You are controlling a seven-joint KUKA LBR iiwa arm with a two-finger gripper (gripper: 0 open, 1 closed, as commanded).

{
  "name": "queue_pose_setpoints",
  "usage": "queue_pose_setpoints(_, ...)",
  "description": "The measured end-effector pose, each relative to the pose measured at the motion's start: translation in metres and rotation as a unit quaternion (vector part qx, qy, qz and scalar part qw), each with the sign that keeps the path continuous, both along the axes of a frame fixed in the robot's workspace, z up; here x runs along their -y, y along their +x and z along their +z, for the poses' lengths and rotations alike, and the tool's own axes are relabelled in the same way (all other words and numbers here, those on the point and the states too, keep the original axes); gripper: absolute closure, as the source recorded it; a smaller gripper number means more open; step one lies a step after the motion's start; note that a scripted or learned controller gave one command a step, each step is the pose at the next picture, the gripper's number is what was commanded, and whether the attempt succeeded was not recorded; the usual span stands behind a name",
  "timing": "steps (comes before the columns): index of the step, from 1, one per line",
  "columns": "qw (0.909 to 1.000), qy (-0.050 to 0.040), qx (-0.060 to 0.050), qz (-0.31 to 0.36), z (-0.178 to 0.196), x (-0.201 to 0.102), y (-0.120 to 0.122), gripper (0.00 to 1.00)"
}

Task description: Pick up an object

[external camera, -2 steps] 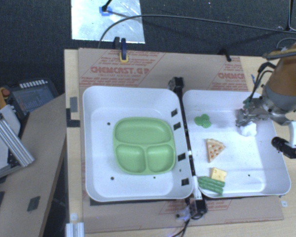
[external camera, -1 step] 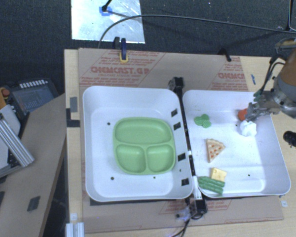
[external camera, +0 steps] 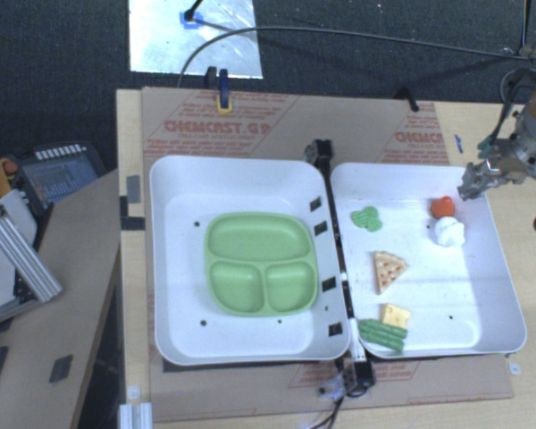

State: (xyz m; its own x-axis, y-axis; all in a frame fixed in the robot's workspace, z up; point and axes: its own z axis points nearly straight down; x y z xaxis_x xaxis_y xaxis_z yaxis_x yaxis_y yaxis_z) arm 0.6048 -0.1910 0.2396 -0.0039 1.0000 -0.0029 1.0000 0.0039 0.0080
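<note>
**Pincer poised at the rim of the right bin**

The tabletop [external camera: 277, 119], covered by a printed cardboard sheet, carries two white bins against a dark carpeted floor. The left bin [external camera: 174, 195] holds a green divided plate [external camera: 257, 264], probably the place for sorted food. The right bin [external camera: 496, 284] is the landmark here, and the toy foods lie scattered in it, apart from one another so each can be taken singly. A green leafy piece [external camera: 367, 218] sits near its left wall, a pizza slice [external camera: 387, 270] at its middle, a yellow cheese cube [external camera: 395, 315] and green beans [external camera: 381, 334] toward its front left corner. An orange-red piece [external camera: 442, 206] touches a white piece [external camera: 448, 231] near its back right. The pincer [external camera: 473, 182] hangs over that bin's back right rim, just beside the orange-red piece, likely its target. I cannot tell whether it is spread or clenched; nothing shows in its grip.
</note>
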Motion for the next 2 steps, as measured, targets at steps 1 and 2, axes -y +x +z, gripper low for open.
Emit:
queue_pose_setpoints(1, 1.0000, 0.0006, -0.001, 0.000, 0.032, 0.000, 0.001, 1.00)
queue_pose_setpoints(2, 1.0000, 0.0020, -0.004, 0.002, 0.022, -0.058, -0.010, 1.00)
